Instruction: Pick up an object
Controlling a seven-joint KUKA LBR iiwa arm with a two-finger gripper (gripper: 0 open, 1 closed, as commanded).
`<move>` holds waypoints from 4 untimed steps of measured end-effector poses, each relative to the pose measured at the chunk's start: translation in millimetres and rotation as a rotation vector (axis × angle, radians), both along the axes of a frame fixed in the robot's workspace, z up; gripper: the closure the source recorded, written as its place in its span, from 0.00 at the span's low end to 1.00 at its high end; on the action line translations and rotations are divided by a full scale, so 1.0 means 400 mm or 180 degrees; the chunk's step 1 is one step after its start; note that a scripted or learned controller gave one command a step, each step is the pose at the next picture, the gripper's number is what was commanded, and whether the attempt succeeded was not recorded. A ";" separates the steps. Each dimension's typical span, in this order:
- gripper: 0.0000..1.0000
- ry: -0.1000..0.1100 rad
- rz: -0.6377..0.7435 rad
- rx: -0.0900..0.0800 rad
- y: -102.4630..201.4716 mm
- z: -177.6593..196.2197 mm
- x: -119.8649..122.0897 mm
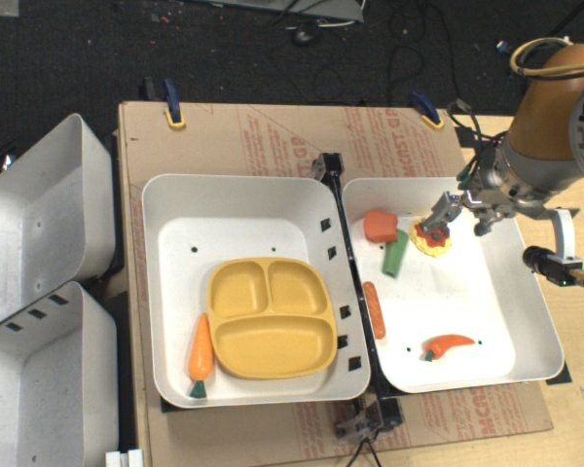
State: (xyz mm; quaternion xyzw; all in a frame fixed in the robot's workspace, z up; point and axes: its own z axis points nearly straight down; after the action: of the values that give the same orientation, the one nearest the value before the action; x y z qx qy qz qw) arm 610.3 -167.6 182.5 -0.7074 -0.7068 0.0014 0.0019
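Currently hovering gripper (436,224) over small yellow-and-red toy (433,240) at 12 o'clock of right bin (526,290); fingers' state: cannot tell. Best lowered straight, centred on toy, clear of green block (395,257) at its 8 o'clock.

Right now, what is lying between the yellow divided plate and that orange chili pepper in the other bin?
In the camera view, between the yellow plate and the orange pepper run the bins' adjoining walls, then a hot dog just inside the right bin.
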 end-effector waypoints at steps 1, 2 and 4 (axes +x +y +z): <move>0.00 -0.0003 0.0000 0.0000 0.021 -0.124 -0.016; 0.00 -0.0010 0.0000 -0.0005 0.021 -0.229 -0.016; 1.00 -0.0036 0.0010 -0.0007 0.022 -0.040 0.000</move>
State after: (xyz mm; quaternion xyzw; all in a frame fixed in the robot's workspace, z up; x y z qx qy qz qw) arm 610.5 -158.7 166.3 -0.7063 -0.7079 -0.0017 -0.0030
